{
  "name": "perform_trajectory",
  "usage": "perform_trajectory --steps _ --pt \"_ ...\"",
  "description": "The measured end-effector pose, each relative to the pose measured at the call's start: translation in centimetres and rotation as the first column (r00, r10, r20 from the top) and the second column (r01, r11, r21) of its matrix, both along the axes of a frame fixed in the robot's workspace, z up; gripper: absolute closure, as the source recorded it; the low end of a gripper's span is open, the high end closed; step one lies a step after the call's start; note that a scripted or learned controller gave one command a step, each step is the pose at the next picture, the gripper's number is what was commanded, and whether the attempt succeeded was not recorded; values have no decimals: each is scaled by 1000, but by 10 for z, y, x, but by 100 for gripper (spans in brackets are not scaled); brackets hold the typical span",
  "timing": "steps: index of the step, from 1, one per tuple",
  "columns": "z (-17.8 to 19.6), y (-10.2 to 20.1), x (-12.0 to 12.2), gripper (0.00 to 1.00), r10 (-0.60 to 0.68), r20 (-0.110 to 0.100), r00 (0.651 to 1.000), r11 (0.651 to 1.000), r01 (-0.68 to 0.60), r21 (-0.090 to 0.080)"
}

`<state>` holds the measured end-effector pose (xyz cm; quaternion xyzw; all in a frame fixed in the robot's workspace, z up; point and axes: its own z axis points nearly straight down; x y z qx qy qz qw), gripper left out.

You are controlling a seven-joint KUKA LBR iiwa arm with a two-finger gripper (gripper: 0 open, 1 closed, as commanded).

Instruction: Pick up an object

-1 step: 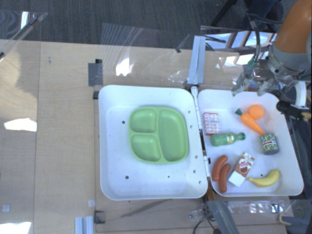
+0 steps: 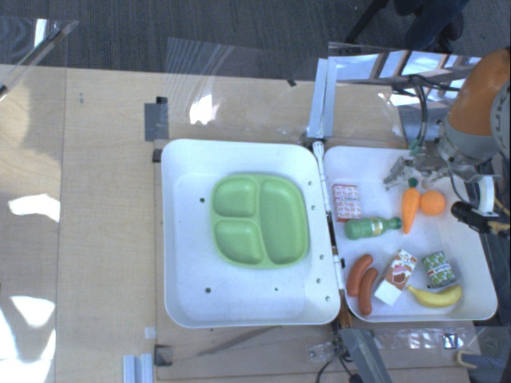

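At three o'clock of the right bin (image 2: 471, 313), the gripper (image 2: 413, 171) is seen just above a carrot (image 2: 409, 207) and an orange (image 2: 433, 203); whether its jaws are open cannot be told.

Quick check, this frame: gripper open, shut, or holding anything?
Gripper: fingers spread open above the carrot in the right bin; nothing between them.
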<state>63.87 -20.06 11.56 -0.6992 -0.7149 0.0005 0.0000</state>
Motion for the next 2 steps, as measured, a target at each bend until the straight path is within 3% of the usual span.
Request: perform_trajectory --steps 1,2 --pt "-29 -6 -37 0 41 10 999 999 -41 -2" --pt "-18 -6 -34 100 42 17 999 999 -42 -6"
